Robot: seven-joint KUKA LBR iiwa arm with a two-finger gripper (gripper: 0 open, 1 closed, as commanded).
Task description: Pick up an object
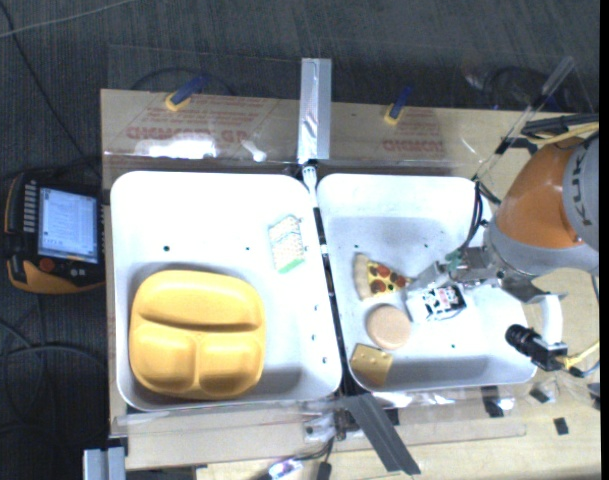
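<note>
Three items in right bin

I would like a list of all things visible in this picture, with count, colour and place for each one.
bins: 2, white, side by side on the bench
yellow block: 1, yellow, left bin, front left
clear packet: 1, clear with green, left bin, near the divider
pizza slice: 1, tan with red spots, right bin, left part
disc: 1, beige, right bin, below the pizza slice
brown block: 1, brown, right bin, front left corner
pendant: 1, orange and black with a lit screen, floor, left of the bench
arm: 1, grey with orange band, entering from the right
gripper: 1, dark with a white patterned part, over the right bin
</note>
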